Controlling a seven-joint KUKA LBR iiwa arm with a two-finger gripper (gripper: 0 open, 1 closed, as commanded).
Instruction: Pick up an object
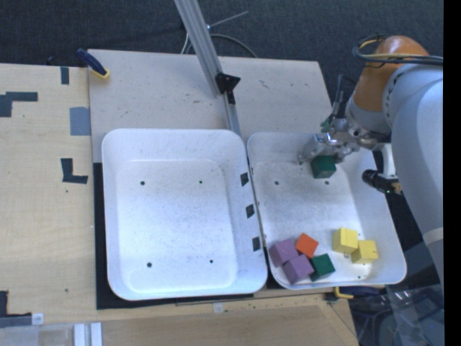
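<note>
A pale counter (158,92) carries two shallow white bins, the left bin (115,150) beside the right bin (374,215). At two o'clock in the right bin, the grey arm's claw (325,157) grips a dark green block (323,167) between its fingers. Around six o'clock lie two purple blocks (290,259), two yellow blocks (354,245), an orange block (307,245) and another green block (322,265).

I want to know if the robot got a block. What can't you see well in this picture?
- Camera view: the gripper blurs, so its hold on the dark green cube below is unclear.
- Small green cube: partly behind the purple cube.
- Grey robot arm: cut off by the right edge.
</note>
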